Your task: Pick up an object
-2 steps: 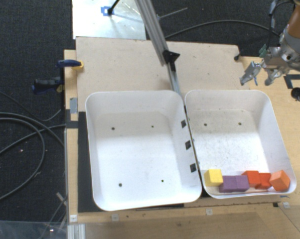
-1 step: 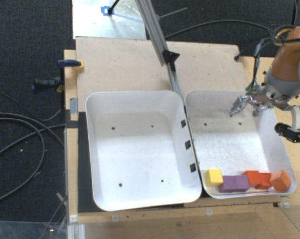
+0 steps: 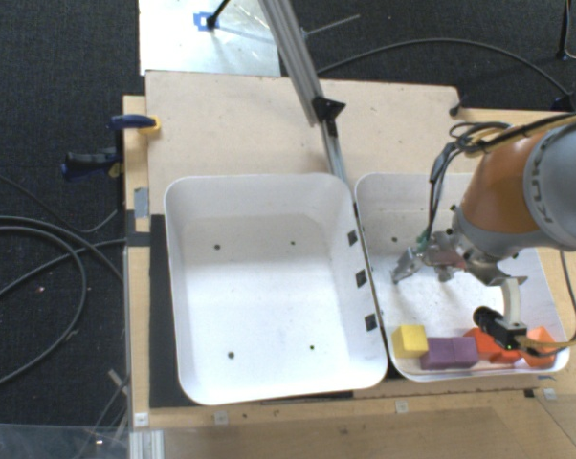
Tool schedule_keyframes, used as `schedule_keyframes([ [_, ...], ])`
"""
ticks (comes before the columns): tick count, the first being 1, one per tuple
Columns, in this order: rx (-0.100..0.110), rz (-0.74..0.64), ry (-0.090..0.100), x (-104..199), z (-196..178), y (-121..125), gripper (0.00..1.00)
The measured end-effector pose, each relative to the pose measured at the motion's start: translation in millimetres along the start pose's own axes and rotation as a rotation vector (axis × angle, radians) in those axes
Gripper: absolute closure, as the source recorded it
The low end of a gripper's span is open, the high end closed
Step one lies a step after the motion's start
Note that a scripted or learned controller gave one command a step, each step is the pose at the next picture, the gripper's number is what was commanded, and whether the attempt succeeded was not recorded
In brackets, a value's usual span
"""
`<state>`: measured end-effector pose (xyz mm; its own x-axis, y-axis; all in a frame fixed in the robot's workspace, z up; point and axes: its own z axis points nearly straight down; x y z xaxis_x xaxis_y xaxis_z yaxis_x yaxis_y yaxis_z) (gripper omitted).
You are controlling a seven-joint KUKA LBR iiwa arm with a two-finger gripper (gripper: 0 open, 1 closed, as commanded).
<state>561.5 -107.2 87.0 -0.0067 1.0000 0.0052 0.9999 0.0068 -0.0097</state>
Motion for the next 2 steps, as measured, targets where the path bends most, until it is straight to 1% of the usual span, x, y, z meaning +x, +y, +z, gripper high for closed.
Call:
schedule_keyframes([
  [1, -0.003, 0.006, -0.002, 24, -2, -69, 0.0],
  [2, -0.014, 0.005, -0.005, 23, -13, -64, 1.0],
])
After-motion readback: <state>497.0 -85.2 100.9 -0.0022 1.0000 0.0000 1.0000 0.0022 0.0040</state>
